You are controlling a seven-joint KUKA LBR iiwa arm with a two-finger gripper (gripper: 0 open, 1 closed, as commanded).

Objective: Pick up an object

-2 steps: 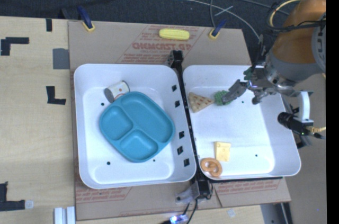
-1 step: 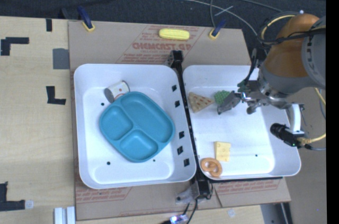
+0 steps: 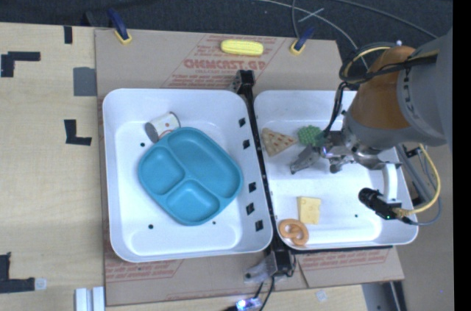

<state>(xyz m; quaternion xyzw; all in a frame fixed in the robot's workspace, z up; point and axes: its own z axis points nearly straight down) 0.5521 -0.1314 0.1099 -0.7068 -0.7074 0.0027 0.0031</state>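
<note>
Green toy [image 3: 309,134] sits in the right bin [image 3: 346,229], just beside the gripper [image 3: 309,159], whose grey fingers look narrowly parted with nothing between them. Closing here risks nudging the toy or the waffle-like wedge [image 3: 276,141] aside.

The gripper [image 3: 303,161] hung low in the right bin [image 3: 346,229], a green piece [image 3: 309,134] just above it, a yellow block [image 3: 310,210] below.
</note>
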